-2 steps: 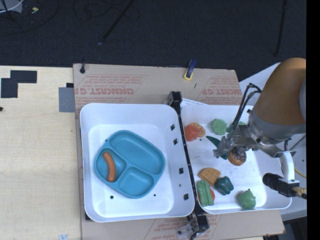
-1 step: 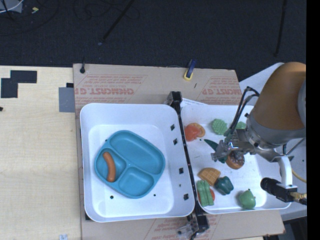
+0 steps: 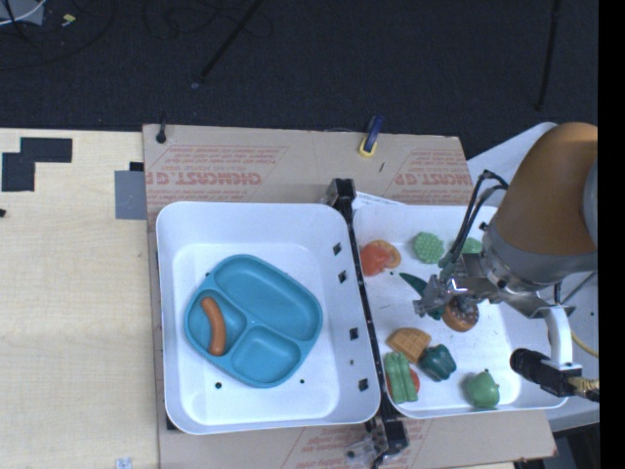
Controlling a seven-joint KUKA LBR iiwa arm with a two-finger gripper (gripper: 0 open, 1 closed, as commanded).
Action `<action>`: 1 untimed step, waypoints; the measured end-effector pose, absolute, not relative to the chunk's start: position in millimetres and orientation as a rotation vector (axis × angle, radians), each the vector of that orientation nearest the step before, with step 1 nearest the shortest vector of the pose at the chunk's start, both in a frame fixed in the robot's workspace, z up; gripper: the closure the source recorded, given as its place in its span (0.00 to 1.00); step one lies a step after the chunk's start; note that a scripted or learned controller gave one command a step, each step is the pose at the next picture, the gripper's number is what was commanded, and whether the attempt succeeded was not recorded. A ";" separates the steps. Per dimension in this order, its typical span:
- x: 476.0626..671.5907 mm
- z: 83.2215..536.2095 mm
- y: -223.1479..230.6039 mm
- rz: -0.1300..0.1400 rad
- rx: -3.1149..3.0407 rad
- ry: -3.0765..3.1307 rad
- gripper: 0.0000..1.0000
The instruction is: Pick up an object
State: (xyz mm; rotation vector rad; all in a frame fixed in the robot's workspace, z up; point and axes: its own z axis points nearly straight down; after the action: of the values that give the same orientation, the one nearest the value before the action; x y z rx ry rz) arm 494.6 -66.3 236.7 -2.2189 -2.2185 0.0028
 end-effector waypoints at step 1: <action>502.1 219.9 -63.5 0.005 -2.218 -2.219 1.00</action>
State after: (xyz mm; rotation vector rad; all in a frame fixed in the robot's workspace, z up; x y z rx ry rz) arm 502.1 -63.5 219.9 -2.2180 -2.2186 0.0054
